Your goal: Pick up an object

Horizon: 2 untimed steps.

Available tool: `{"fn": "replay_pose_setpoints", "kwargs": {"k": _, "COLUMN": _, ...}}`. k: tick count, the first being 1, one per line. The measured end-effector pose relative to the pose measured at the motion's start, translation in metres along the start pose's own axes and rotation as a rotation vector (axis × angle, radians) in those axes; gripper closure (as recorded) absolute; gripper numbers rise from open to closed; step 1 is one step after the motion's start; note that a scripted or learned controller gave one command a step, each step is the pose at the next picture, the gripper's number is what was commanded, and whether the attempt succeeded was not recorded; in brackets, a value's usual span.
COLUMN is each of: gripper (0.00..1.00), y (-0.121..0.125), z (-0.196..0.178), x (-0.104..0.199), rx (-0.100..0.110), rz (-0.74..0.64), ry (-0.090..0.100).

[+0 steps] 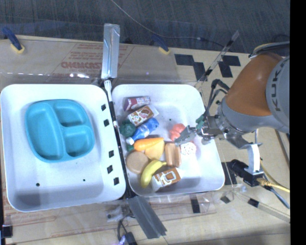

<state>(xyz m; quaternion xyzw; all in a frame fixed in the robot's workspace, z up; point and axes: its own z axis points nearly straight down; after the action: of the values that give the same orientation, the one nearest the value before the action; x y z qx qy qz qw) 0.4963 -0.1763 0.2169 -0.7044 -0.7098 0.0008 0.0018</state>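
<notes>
Down at the front edge of the right bin point(214, 175) sits a small carton point(167, 177), touching a banana point(149, 170). Behind them lie a brown bun point(172, 154), a round cookie point(136, 162) and an orange carrot point(149, 145). A white dice point(187, 149) and a red toy point(177, 131) lie nearer the bin's right wall. By the left wall are a blue toy point(145, 131) and two snack packs point(139, 109).

From the right side the arm comes in low, and its gripper point(193, 133) hangs over the right part of this bin, just beside the red toy and the dice. I cannot tell if its fingers are spread or pressed together, and I see nothing held between them.

To do this well, I think it should pick one toy that lies a bit apart, like the dice or the red toy, and come straight down on it. The pile in the middle is packed tight, so fingers may bump the neighbours there.

White floor shows along the back right corner. The left bin point(10, 152) holds a blue tray point(60, 128), with room around it.
</notes>
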Motion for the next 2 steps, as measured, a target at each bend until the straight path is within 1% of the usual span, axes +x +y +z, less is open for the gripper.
{"fn": "replay_pose_setpoints", "kwargs": {"k": 1, "gripper": 0.00, "y": 0.067, "z": 0.123, "x": -0.006, "rx": -0.007, "rz": -0.153, "ry": -0.002}}
{"fn": "replay_pose_setpoints", "kwargs": {"k": 2, "gripper": 0.00, "y": 0.007, "z": 0.124, "x": -0.003, "rx": -0.005, "rz": -0.156, "ry": -0.002}}
